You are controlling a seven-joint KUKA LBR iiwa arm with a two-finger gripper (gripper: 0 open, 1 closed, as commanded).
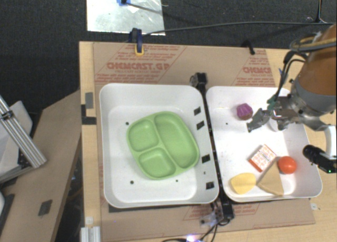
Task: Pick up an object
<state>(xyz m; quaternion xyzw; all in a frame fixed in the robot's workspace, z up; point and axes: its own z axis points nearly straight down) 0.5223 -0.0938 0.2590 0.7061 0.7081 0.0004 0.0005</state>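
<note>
Camera view, items listed by position.

1. Bench (231, 61): cardboard-covered, carrying two shallow white bins side by side.

2. Left bin (113, 98): holds one green divided plate (162, 145) lying flat near its centre, three compartments.

3. Right bin (231, 146): holds five small objects.
 - Purple object (244, 110), rounded, at roughly 11 o'clock of the bin floor. Reads as a light toy piece, probably rigid; a pinch across its widest part looks workable.
 - Orange-and-white box (262, 157), small and flat, just below centre. Likely light card; take it across the short edges.
 - Red-orange ball (287, 165), at 4 o'clock, touching or just beside the wedge. Smooth and round, so it may roll or slip.
 - Tan wedge (270, 183), at 5 o'clock, lying flat; its low profile looks awkward to grasp.
 - Yellow rounded piece (243, 182), at 7 o'clock, against the wedge.

4. Arm (316, 77): grey with orange band, entering from 3 o'clock. Gripper (263, 119) sits over the upper half of the right bin, just at 4 o'clock of the purple object and apart from it. The fingers (256, 122) appear spread and released, nothing between them.

Assessment: nothing is lifted yet; the purple object is the nearest candidate.
</note>
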